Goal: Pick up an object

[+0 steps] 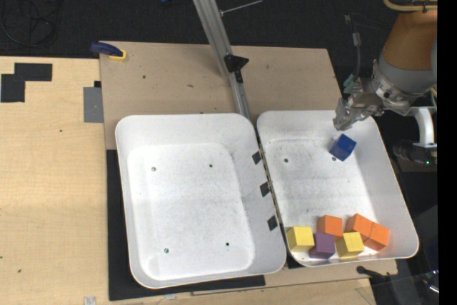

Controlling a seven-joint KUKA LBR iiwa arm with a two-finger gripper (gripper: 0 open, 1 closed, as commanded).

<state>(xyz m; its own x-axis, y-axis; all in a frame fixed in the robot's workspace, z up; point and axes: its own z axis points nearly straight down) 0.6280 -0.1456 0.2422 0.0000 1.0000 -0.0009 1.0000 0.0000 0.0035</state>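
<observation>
A blue cube (343, 147) sits in the upper part of the right bin (371, 182), tilted a little. My gripper (343, 121) hangs just above it at the bin's far right corner, pointing down. I see a small gap between the gripper tip and the cube, and nothing is visibly between the fingers. At the near end of the right bin lies a cluster of blocks: a yellow block (300, 236), an orange block (330, 225), a purple block (324, 245), a second yellow block (350, 243) and two more orange blocks (371, 231).
The left bin (136, 153) lies beside the right one, with black clips (264, 188) along the shared edge. A slanted metal rail (214, 25) rises behind the bins. The arm's grey and orange body (408, 46) stands at the right.
</observation>
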